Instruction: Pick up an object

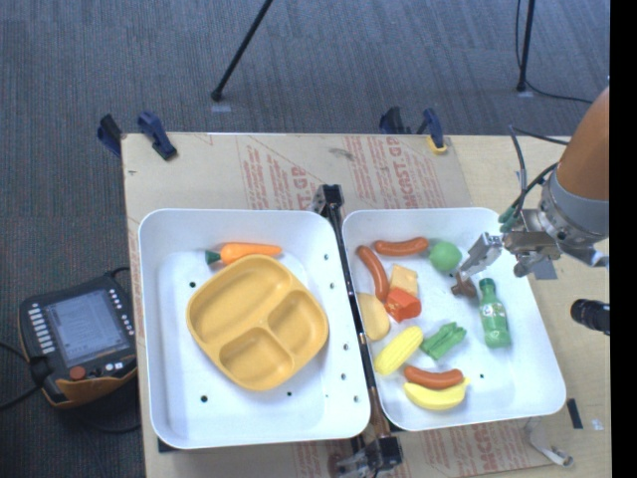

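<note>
Red printed letters on the cardboard board [299, 172] under the bins, upside down, too blurred to read.

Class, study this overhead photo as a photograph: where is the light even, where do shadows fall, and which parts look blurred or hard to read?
In the camera view, light is soft and even across both bins; the yellow tray casts only a faint shadow on the left bin; the tool looks slightly soft, so its small parts are hard to read; the green bottle label is too small to read.

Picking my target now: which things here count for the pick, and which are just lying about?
For the pick: gripper; nearest it, green bottle, green ball; also sausage, corn, banana.

Lying about: yellow tray, carrot, handheld controller, clamps.
</note>
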